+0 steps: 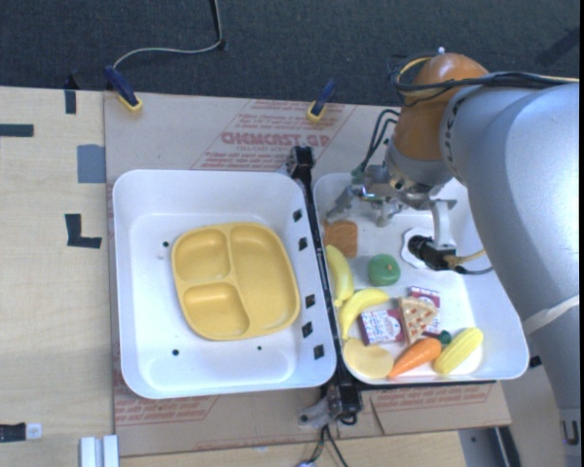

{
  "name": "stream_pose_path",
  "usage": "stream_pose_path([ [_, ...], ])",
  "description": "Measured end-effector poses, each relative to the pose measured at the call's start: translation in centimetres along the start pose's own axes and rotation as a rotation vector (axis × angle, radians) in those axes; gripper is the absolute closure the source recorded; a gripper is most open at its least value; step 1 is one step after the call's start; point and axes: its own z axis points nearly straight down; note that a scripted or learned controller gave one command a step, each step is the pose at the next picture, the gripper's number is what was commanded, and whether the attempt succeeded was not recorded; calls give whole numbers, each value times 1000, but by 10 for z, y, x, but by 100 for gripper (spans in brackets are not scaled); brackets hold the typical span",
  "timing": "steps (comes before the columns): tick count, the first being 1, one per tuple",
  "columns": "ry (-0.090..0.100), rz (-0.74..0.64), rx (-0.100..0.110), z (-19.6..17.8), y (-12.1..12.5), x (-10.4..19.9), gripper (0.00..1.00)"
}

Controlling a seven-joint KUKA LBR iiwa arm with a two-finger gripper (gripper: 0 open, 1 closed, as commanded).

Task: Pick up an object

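My gripper (366,202) hangs over the far end of the right bin (496,329), its two metal fingers spread apart with nothing between them. Just in front of it lies a brown round piece (342,235). Further toward the near side are a green round toy (383,269), two bananas (339,272) (362,305), a pizza slice (420,314), a red-and-white pack (380,326), a carrot (415,355), a corn cob (458,349) and a pale yellow disc (367,360).
The left bin (136,261) holds a yellow divided plate (236,280). A black divider (310,241) runs between the bins. The grey arm (526,183) covers the right bin's far right side, with a black cable end (420,251) hanging below it.
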Motion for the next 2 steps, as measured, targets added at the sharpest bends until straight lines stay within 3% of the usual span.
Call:
stream_pose_path([
  [2,-1,1,0,0,0,0,0],
])
